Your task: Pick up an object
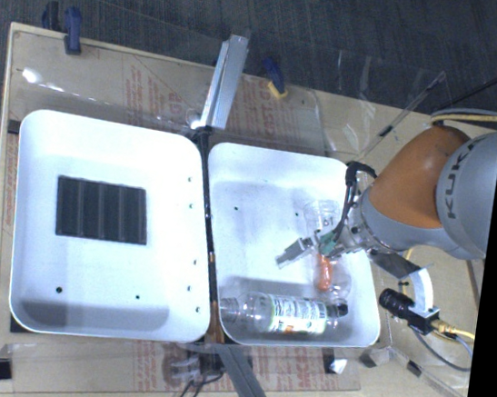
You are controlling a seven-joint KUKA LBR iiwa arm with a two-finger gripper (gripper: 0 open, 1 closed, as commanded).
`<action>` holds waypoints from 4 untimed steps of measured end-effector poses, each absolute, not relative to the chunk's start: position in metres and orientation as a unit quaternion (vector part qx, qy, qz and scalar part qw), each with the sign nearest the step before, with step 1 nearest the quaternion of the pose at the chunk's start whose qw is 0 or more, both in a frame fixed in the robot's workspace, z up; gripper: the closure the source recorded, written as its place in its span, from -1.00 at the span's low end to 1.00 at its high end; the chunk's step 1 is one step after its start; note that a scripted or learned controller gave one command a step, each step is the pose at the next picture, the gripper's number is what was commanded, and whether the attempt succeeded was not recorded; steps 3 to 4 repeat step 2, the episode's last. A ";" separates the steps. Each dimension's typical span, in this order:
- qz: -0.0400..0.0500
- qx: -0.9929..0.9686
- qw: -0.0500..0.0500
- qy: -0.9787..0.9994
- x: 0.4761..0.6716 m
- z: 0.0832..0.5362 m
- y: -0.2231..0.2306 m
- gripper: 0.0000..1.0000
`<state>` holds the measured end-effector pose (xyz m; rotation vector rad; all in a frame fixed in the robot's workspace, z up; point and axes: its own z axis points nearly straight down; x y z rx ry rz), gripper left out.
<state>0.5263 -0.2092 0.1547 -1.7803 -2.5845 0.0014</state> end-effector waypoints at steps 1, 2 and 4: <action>0.000 -0.565 0.002 -0.825 0.507 0.165 -0.209 -1.00; 0.000 -0.542 0.000 -0.840 0.541 0.140 -0.210 -1.00; 0.000 -0.542 0.000 -0.840 0.541 0.140 -0.210 -1.00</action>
